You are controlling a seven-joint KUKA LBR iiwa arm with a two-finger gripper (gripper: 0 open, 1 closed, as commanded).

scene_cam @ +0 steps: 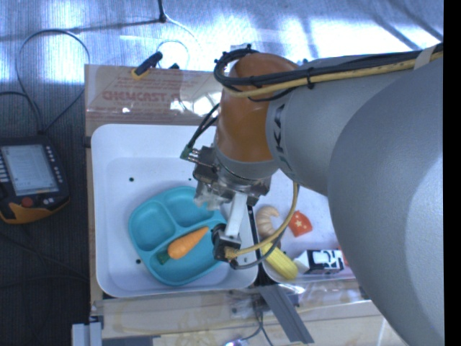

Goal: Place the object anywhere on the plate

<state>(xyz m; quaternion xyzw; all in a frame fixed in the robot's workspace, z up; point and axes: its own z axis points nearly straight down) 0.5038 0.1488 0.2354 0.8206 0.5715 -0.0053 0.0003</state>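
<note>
Carrot (187,242) lies on the blue divided plate (150,228) by the left bin's (108,157) camera-side edge, gripper (207,197) over the plate's right rim, opening impossible to tell.

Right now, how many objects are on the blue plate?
1: an orange carrot lies on the blue plate, toward its lower right. The arm covers the plate's right edge, so something small could be hidden there.

Cool bluish light leaves bright patches on the floor (72,13) (uneven, streaky); the bin (122,157) glares mildly.
</note>
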